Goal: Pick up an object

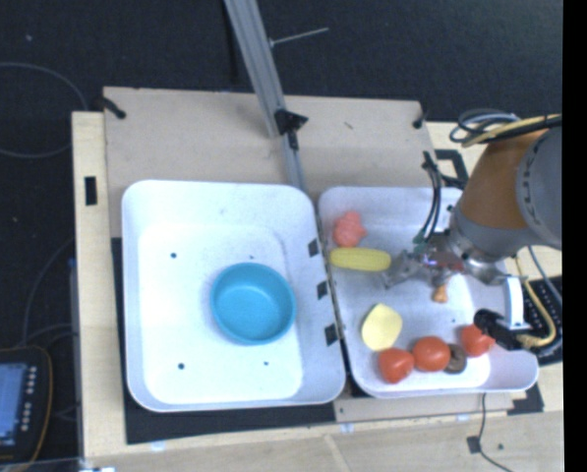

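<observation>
Several pickable items in right bin (411,203): corn (360,259) near left wall, lemon (381,325) and tomatoes (414,359) by front edge. Gripper (418,266) just right of corn, nothing visibly between fingers; open or clenched, cannot tell. Risk: fingers nudge corn, it rolls, grasp misses

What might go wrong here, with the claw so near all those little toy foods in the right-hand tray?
Two risks, as guesses. The claw hangs right beside the yellow corn-shaped toy, so it may nudge the toy away rather than grip it. The red tomato-like pieces and the pale yellow lemon-shaped piece crowd near the front wall of the right white tray, so a grab there may catch two things or scrape that wall.
</observation>
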`<control>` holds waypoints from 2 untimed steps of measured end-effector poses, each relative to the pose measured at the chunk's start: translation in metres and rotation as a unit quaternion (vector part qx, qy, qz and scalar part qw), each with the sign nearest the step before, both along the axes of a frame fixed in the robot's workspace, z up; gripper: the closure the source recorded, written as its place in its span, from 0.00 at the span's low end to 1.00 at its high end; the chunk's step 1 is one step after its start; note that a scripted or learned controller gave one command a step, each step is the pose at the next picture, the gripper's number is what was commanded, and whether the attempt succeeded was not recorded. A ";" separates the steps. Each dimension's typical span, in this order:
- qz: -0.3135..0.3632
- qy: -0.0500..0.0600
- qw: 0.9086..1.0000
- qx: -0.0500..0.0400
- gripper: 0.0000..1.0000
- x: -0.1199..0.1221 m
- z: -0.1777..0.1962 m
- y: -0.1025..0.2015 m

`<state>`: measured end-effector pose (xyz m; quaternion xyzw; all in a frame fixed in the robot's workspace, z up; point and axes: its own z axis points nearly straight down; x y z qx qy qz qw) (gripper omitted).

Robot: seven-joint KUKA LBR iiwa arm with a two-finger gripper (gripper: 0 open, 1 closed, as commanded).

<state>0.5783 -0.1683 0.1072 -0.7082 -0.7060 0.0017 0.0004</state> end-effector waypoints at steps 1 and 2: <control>-0.002 -0.005 1.000 0.000 1.00 0.002 0.016 -0.001; 0.003 -0.004 1.000 0.001 1.00 0.003 0.061 0.002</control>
